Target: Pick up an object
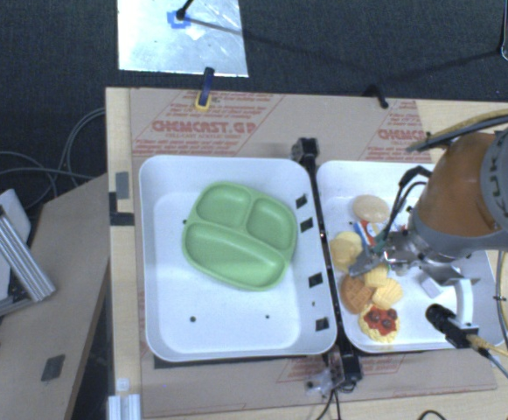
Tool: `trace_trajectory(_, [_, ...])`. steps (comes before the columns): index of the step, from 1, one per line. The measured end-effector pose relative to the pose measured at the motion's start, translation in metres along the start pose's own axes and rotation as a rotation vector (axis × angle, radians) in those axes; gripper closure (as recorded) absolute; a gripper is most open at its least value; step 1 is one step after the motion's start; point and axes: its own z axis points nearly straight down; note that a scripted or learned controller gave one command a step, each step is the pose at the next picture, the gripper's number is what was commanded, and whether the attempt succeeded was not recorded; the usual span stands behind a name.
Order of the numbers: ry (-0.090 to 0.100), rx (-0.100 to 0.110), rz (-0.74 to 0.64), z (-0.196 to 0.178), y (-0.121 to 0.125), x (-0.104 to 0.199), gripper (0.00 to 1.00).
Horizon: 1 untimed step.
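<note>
Nearest in right bin (481, 339): red-topped pastry (381, 321), then waffle-like piece (356, 294) and corn-yellow piece (385, 288), a yellow lump (345, 248) and tan bun (370, 208) farther back. Tool (374, 259) hovers over this toy-food cluster; grip state cannot be told. Left bin (162, 234) holds green divided plate (239, 234), tilted diagonally. Desk (262, 125) beyond.

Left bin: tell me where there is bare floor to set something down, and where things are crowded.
The left bin has bare floor along its near edge below the green divided plate, and a strip between the plate and the bin's left wall. The right bin is crowded: toy food pieces cluster there under the gripper.
</note>
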Motion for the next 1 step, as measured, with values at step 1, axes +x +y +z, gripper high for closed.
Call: trace_trajectory(1, [0.004,-0.008,-0.001,0.0300,0.0029,0.0018,0.00])
